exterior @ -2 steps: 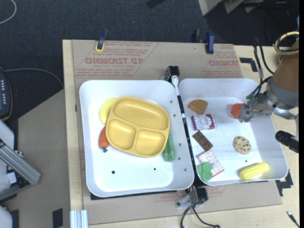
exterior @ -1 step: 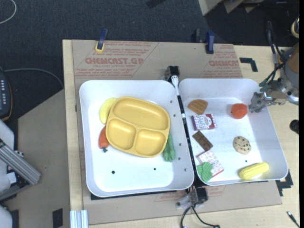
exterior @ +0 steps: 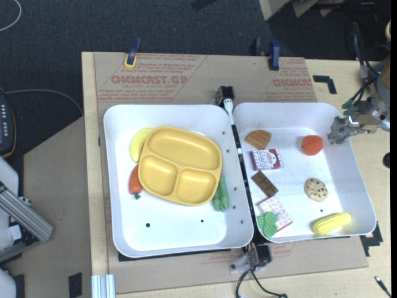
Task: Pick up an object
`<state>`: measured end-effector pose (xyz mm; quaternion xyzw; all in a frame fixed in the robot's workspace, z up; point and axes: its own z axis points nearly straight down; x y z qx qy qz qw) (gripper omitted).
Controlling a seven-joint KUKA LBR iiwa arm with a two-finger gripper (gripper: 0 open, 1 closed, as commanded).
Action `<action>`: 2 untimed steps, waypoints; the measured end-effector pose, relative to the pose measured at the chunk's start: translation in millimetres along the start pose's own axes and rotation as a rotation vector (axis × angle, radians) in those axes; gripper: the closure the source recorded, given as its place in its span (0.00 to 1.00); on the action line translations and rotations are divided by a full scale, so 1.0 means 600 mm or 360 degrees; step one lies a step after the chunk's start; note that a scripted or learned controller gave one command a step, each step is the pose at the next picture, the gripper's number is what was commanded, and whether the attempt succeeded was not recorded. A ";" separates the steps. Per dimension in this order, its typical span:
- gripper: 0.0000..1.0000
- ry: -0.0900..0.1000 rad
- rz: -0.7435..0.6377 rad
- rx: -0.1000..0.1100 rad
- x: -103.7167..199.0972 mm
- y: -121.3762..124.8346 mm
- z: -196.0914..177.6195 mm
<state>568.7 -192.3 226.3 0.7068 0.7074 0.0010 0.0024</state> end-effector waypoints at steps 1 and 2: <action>1.00 0.0004 -0.0008 0.0001 0.086 0.027 -0.011; 1.00 0.0007 -0.0008 0.0009 0.172 0.041 -0.002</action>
